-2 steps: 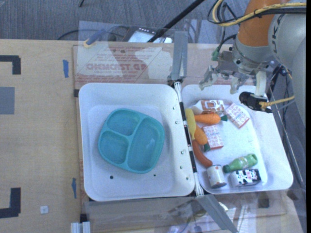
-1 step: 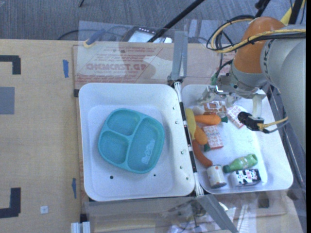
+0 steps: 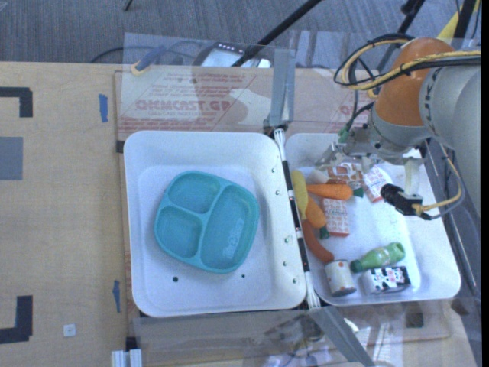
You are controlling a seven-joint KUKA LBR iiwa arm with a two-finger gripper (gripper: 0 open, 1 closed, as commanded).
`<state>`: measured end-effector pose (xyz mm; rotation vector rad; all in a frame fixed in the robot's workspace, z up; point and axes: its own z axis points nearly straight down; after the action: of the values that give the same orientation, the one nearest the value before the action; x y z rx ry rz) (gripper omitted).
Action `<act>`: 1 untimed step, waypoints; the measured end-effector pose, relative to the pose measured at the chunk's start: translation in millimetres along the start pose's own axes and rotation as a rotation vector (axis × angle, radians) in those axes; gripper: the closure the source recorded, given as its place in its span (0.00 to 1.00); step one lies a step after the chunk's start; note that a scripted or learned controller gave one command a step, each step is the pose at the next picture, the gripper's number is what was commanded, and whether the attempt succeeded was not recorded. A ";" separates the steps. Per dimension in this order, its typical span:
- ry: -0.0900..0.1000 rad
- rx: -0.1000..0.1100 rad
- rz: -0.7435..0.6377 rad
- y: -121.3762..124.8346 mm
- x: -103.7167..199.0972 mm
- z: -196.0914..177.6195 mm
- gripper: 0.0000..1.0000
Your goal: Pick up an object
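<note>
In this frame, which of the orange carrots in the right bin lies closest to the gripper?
The upper carrot, lying crosswise just below the gripper. The other carrot lies lower, along the bin's left wall, pointing toward the small can.

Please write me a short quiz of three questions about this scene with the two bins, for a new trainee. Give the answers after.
1. True or false: the teal divided plate lies in the left bin.
2. Which lies nearest the green bottle? A) the black-and-white carton B) the teal divided plate C) the yellow banana
3. Fill in: the gripper is over the far end of the ____ bin.

Key
1. True; it is the one thing there.
2. A; the carton lies just below the bottle in the right bin.
3. Right.
</note>
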<state>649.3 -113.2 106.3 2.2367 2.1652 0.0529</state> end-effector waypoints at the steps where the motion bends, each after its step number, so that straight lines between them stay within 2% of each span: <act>1: -0.004 -0.002 0.010 -34.6 -40.3 -1.8 0.00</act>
<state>613.4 -152.3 106.3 2.2438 2.1511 0.0506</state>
